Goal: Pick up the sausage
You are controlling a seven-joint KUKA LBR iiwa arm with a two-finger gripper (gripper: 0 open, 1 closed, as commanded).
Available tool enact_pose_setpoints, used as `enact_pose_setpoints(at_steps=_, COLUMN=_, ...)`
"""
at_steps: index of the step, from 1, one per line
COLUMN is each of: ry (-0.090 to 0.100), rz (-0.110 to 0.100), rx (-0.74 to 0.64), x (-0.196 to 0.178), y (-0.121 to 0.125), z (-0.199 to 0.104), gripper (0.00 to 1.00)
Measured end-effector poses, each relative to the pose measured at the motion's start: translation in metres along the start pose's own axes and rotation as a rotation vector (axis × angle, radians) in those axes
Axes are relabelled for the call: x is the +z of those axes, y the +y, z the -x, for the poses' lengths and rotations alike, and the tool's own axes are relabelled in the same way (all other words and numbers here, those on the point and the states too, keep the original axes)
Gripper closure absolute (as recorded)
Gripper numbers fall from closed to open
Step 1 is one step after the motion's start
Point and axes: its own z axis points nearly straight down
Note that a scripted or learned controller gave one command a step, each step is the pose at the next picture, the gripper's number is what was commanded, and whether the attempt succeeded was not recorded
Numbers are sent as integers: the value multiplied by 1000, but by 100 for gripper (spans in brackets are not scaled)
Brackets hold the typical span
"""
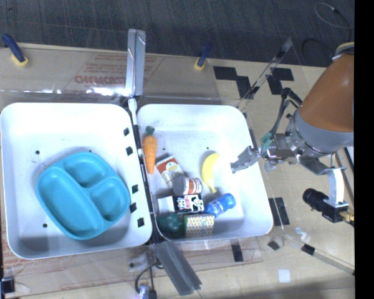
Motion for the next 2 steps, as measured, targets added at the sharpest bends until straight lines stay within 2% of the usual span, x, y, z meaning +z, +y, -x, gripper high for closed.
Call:
enact_pose_setpoints(at_steps=1, ry=0, rz=0, rx=270, x=100, y=76, z=-10, gripper=0)
enact_pose_setpoints(at_steps=2, ry=1, rz=1, rx=163, x=147, y=135, z=-59, gripper=0)
